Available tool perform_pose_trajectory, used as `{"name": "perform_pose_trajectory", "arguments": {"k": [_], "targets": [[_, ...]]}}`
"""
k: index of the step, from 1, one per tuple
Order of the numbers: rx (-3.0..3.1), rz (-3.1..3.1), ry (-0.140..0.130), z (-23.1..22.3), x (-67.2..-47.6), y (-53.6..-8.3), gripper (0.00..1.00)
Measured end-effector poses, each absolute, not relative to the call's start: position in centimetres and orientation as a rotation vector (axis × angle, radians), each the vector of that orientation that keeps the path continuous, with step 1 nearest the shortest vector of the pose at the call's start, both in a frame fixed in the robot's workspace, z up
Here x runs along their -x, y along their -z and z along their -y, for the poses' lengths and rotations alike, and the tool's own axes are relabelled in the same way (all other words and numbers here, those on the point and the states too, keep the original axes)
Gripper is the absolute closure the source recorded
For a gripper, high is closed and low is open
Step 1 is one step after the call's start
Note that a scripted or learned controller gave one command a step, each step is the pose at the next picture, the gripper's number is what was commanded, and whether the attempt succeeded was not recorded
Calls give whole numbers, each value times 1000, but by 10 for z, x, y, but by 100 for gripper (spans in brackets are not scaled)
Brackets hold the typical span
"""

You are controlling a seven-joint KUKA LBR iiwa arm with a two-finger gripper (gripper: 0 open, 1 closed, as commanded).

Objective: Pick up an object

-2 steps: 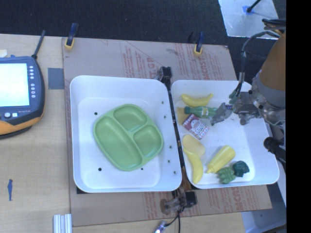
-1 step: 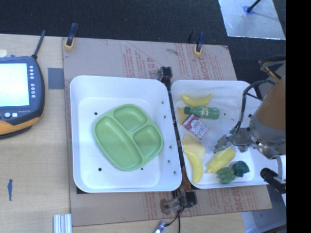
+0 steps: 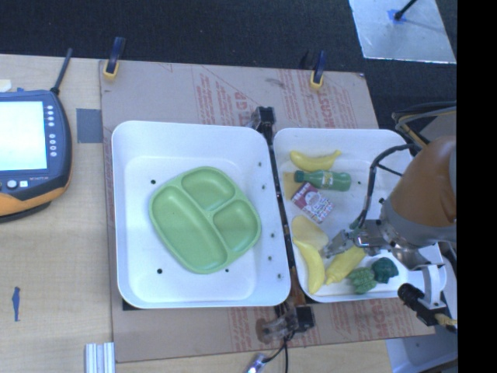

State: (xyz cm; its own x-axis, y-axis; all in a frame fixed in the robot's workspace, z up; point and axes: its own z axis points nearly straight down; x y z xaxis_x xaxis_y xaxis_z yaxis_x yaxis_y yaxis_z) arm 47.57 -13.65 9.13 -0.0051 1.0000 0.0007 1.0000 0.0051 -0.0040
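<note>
The right bin [image 3: 388, 140] holds several toy foods. A yellow banana [image 3: 314, 160] lies at its far side, with a green bottle [image 3: 324, 180] and a red-and-white packet [image 3: 312, 203] just below it. A pale yellow wedge [image 3: 307, 229], a second banana [image 3: 312, 266], a yellow oblong piece [image 3: 344, 265] and a green broccoli [image 3: 363, 280] lie toward the near edge. My gripper [image 3: 342, 245] is low in this bin, right above the upper end of the yellow oblong piece. The wrist hides what lies under it.
The left bin [image 3: 128, 208] carries a green divided plate [image 3: 205, 219]. A teach pendant [image 3: 27, 150] rests on the bench at far left. The grey arm with its orange band [image 3: 427, 185] covers the right bin's right side. Clamps [image 3: 265, 117] join the bins.
</note>
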Motion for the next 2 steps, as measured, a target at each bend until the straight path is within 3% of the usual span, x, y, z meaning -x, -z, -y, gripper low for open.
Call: {"name": "perform_pose_trajectory", "arguments": {"k": [1, 2], "targets": [[2209, 2231, -4, 137, -477, -102, 100], [2214, 2225, 0, 63, -499, -192, 100]]}}
